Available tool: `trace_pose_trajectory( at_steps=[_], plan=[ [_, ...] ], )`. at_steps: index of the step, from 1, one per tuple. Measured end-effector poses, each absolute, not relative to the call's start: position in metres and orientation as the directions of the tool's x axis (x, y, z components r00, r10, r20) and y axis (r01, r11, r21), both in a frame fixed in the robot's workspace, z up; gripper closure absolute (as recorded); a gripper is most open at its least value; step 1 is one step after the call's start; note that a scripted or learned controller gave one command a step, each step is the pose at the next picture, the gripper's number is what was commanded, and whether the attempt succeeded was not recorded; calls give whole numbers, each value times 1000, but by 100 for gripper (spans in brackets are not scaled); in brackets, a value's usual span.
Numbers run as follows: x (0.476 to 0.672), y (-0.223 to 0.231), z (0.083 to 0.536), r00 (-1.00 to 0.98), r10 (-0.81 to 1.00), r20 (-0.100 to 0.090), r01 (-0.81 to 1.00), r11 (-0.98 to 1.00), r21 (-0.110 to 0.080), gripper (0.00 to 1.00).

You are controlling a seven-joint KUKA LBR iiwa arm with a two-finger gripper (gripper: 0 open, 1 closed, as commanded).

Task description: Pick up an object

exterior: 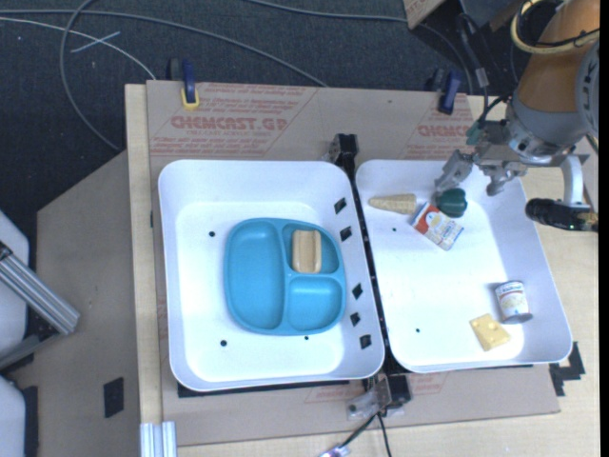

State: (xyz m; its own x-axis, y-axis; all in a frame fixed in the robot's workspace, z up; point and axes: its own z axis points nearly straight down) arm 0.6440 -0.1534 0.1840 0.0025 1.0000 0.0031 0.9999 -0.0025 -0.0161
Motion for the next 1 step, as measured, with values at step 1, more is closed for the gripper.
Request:
trace_pose_trajectory(
  at_steps=[1],
  plan=[
    [647,-153,193,0,1000,0,1000,0,-1,0]
  ],
)
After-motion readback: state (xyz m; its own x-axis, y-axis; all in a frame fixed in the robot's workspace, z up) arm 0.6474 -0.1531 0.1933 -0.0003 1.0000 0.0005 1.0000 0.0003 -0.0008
